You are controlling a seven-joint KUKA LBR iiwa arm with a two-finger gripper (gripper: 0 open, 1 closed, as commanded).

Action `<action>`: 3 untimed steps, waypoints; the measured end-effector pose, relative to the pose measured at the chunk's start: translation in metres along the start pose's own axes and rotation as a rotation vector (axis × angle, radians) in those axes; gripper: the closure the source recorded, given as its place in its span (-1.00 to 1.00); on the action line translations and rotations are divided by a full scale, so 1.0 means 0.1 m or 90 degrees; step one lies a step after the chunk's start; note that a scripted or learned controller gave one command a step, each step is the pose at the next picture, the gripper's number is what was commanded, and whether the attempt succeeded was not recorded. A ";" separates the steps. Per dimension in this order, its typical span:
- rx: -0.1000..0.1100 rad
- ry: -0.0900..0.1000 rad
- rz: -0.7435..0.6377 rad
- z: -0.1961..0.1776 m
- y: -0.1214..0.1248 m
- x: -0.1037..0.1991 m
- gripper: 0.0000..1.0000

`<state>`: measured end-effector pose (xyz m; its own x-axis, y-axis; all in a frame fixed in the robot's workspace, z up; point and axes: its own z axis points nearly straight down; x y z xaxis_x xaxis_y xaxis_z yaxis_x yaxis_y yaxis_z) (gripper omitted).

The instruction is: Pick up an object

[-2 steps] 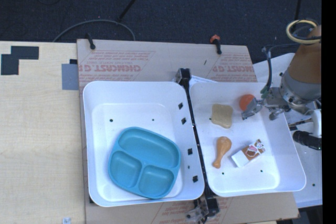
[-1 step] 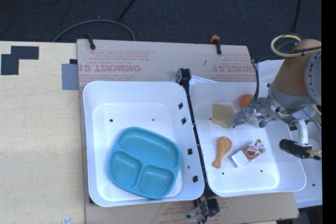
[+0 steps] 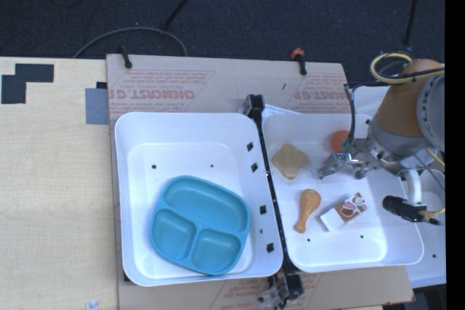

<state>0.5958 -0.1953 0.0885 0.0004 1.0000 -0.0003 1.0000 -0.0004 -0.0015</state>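
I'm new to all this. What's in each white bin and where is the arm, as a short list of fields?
left bin: a blue divided plate
right bin: tan bread-like piece, toy drumstick, small white carton, orange-red ball
arm: reaches in from the right, over the right bin
gripper: low, near the ball, above the carton
held object: none seen between the fingers

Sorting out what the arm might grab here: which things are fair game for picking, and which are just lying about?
For the job:
hand
bread slice
drumstick
small carton
orange ball

Lying about:
blue tray
left bin
right bin
cardboard sheet
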 end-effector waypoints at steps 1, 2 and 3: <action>0.001 0.001 0.001 -0.10 0.00 0.00 1.00; -0.002 0.000 0.002 -0.56 -0.08 0.00 1.00; -0.002 0.000 -0.001 -1.00 -0.12 0.02 1.00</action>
<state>0.5844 -0.1937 0.1881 -0.0007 1.0000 -0.0007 1.0000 0.0007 0.0020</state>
